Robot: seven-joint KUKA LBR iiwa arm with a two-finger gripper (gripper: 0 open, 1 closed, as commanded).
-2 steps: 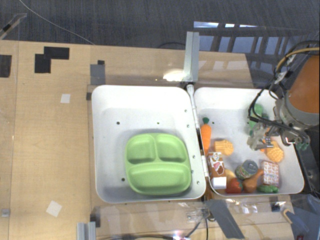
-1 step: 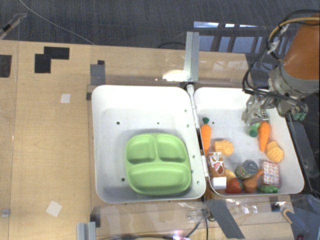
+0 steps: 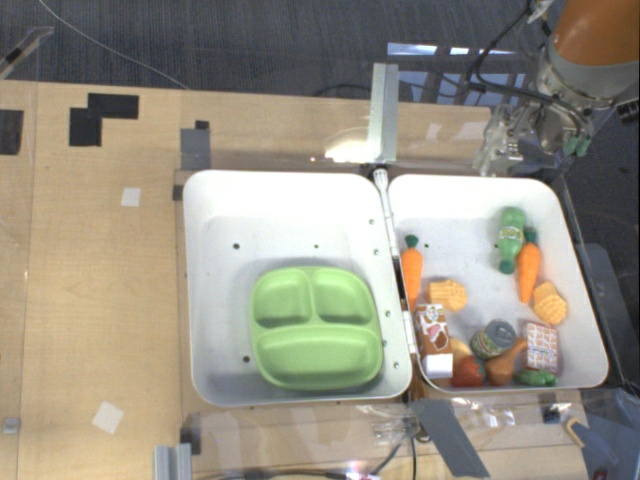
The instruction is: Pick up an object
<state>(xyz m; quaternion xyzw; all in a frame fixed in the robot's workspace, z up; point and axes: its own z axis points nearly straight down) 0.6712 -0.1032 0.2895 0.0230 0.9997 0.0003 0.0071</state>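
Your arm (image 3: 592,13) sits at the upper right, past the far rim of the right bin (image 3: 460,196), with the gripper (image 3: 535,128) hanging over the bench just beyond that rim. It is a pale, glinting tangle from this angle, and you cannot tell whether it is spread or closed; nothing is visibly held in it.

Watch the crowding first. Everything you could pick lies in the right bin, and most of it is packed into the near corner: a small carton (image 3: 432,328), a grey tin (image 3: 493,339), a red-and-white packet (image 3: 541,347), and something red and something green wedged below them. Come down there and you will likely land on two items at once, push them apart, or clamp an edge that slips free on the lift. The carrot (image 3: 411,275) by the centre divider lies almost against the wall, so one finger may strike the divider before it closes.

The cleaner targets stand at the right: a green bottle (image 3: 511,238) lying on its side, touching a second carrot (image 3: 528,271), with a ridged orange cracker-like piece (image 3: 549,304) just below. Both the bottle and the carrot are rounded and smooth-looking, so they may roll or squirt out of a grip that is off centre.

The left bin (image 3: 220,208) holds a green divided plate (image 3: 315,328), flat and low, which I judge hard to grip.
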